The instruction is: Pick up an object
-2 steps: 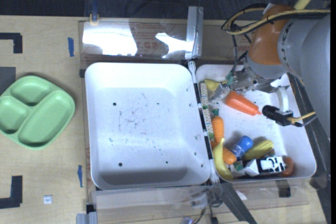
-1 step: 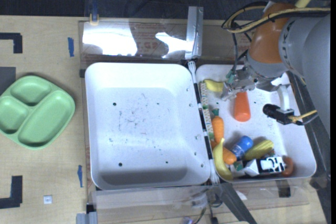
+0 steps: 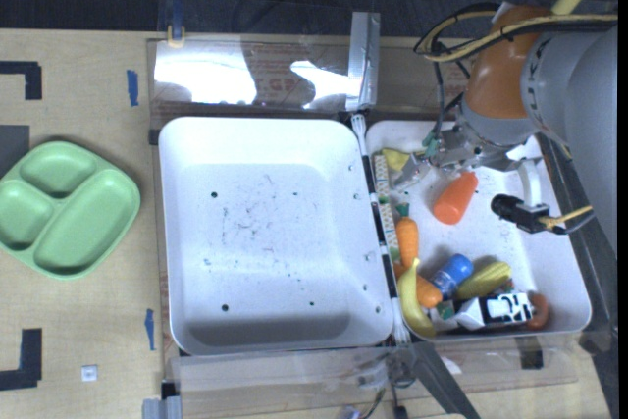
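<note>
One orange cup (image 3: 455, 198) just below pincer (image 3: 449, 155)

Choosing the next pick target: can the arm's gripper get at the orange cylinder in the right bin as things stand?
Probably yes. The gripper hangs right beside the orange cylinder, which lies on bare bin floor in the right bin, apart from the toy pile nearer the front. Nothing lies over it.
</note>
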Available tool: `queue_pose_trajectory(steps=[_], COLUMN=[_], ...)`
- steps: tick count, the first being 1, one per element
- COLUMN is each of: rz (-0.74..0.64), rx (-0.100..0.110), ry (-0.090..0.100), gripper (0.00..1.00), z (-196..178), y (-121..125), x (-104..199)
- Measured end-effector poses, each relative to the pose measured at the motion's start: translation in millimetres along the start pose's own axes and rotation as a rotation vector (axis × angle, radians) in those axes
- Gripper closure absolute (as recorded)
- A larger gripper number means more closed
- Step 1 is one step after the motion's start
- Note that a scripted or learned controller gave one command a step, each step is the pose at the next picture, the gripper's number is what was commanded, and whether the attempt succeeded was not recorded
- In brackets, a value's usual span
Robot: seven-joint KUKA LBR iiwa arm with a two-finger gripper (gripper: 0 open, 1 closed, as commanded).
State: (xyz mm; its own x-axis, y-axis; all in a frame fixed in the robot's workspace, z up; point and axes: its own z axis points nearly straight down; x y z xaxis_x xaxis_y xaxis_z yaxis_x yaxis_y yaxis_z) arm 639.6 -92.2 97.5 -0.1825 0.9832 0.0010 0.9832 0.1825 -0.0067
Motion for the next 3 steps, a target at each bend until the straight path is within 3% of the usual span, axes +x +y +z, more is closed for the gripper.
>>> queue_pose_trajectory(steps=[1, 2, 3], rz=[-0.079, -0.022, -0.003], rx=[-0.007, -0.012, -0.005], ry=[-0.003, -0.001, -0.001], gripper=[0.0, 0.0, 0.0], z=[-15.6, 12.3, -57.7], y=[-17.3, -57.4, -47.5], x=[-65.1, -65.7, -42.9])
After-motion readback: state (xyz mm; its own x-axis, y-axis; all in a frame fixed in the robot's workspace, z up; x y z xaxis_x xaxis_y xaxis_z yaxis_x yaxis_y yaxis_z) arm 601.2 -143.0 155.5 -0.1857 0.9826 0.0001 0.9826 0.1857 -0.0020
